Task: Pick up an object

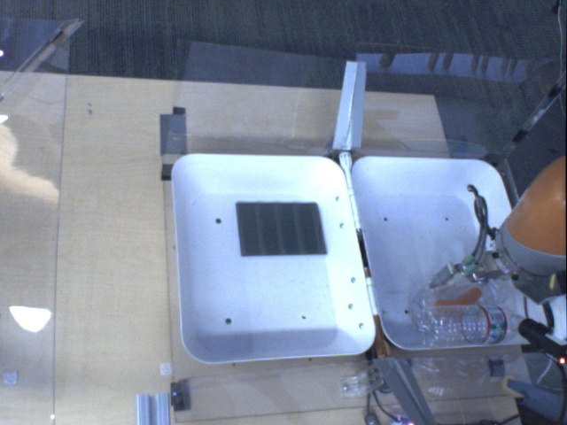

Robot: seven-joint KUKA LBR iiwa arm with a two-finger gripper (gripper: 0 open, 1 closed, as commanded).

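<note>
A clear plastic bottle (461,320) lies on its side at about five o'clock in the right bin (407,202), close to the near wall. The gripper (462,273) hangs just above it, at the bottle's twelve o'clock; whether its fingers are open or closed I cannot tell. The bottle looks empty, so likely light, thin-walled, slick and prone to roll or crumple. The best hold is probably across the mid-body, squeezing gently. The left bin (204,264) holds a dark ribbed pad (281,228).
</note>
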